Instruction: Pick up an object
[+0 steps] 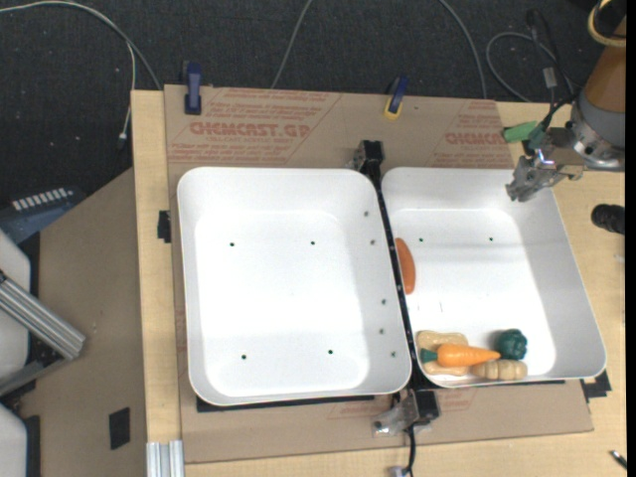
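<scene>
Gripper (525,185) above right bin (556,266); carrot (465,357), perhaps toys, crowd near corner.

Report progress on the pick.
Done: nothing lifted yet. The carrot, green toy and orange piece all lie in the right bin. In hand: the pincer hangs over that bin's far right corner. Left: descend, grasp, lift.
</scene>
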Tool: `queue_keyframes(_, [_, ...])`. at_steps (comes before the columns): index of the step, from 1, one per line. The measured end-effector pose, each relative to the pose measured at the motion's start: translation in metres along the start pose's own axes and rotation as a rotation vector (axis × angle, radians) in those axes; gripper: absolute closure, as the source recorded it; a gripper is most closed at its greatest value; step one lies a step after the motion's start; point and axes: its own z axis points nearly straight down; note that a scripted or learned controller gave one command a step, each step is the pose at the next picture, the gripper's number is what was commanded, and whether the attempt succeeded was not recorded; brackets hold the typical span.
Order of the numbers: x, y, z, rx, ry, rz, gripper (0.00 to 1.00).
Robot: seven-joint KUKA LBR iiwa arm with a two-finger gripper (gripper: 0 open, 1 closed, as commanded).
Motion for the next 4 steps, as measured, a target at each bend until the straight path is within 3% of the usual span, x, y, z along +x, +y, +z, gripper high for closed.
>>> queue_keyframes(1, [0.000,0.001,-0.053,0.000,0.000,0.000,1.00])
queue_keyframes(4, [0.133,-0.044,-0.029,0.006,0.002,-0.004,1.00])
